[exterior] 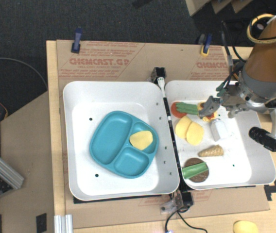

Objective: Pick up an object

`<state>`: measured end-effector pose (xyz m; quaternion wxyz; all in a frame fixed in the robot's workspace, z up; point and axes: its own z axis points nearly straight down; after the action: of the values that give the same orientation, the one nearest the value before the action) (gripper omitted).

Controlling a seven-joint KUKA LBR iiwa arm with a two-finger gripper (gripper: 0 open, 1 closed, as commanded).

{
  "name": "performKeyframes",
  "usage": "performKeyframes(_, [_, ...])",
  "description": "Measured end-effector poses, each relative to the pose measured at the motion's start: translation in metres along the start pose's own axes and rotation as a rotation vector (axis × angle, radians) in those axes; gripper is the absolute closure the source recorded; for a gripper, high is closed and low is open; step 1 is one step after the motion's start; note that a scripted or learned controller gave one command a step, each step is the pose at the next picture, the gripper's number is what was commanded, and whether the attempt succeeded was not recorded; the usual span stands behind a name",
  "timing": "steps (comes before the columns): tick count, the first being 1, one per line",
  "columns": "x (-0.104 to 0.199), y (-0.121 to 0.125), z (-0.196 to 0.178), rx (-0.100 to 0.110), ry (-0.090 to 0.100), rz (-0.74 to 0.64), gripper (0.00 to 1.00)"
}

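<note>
The right bin (254, 171) holds several food toys: a red and green piece (184, 108), two yellow pieces (190, 130), a tan ridged cone (211, 152) and a brown disc with a green strip (196, 170). My gripper (215, 116) hangs low over the upper middle of this bin, just right of the red and green piece and above the yellow pieces. A small orange bit shows at its tip. In the left bin (79, 106) lies a blue compartment plate (110, 144) with a yellow piece (141, 140) in its right section.
The grey arm with its orange band (269, 57) covers the right bin's upper right corner. A black part (267, 139) juts over that bin's right side. Blue clamps (76, 40) stand at the cardboard's far edge. A yellow object (245, 226) lies off the bench, bottom right.
</note>
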<state>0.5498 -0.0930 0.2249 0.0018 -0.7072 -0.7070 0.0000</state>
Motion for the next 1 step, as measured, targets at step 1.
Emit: performKeyframes(1, [-0.001,0.0037,-0.0069,-0.004,-0.002,0.0,1.0])
